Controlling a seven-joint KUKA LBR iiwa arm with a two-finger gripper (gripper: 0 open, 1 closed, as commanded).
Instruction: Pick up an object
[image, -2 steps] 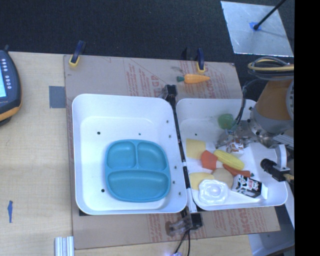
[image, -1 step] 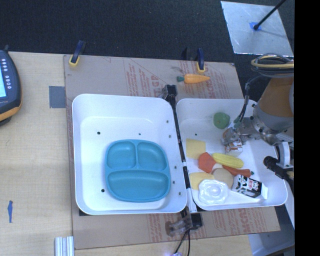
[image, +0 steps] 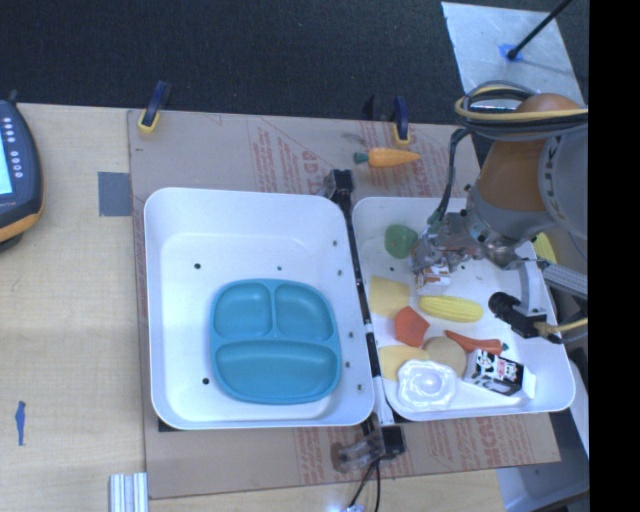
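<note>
The right bin (image: 560, 395) holds several toy foods: a green piece (image: 400, 240), a yellow block (image: 389, 296), a corn cob (image: 450, 307), a red piece (image: 410, 326), a red chili (image: 473, 342), a tan round piece (image: 445, 352), a white fried egg (image: 427, 383) and a black-and-white carton (image: 497, 374). My gripper (image: 436, 262) hangs low over the back of this bin, just right of the green piece and above the corn cob. Nothing can be made out in its grasp.
The left bin (image: 170, 300) holds a blue divided plate (image: 275, 340). A toy carrot (image: 391, 157) lies on the cardboard behind the bins. A handheld pendant (image: 15, 165) rests at the far left. Clamps (image: 152, 108) pin the cardboard's back edge.
</note>
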